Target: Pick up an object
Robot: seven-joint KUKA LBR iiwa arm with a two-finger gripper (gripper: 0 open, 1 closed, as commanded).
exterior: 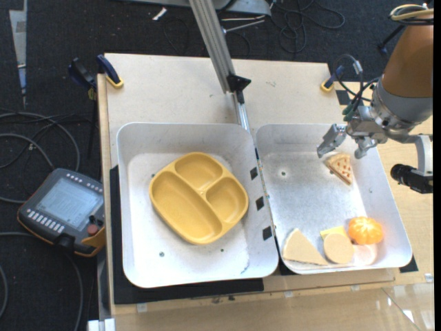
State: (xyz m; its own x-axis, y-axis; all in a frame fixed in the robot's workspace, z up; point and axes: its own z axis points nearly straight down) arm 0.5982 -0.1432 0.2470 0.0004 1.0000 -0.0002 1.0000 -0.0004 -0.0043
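Left bin: yellow tray | right bin: pizza slice, orange, perhaps cheese

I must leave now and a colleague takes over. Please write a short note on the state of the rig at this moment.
Gripper: jaws open, holding nothing, poised over the far part of the right bin, just above the pizza slice.
Also in the right bin, near edge: orange, cheese wedge, pale round slice.
Left bin: yellow divided plate.
Done: nothing picked.
Left: close on one object and lift.
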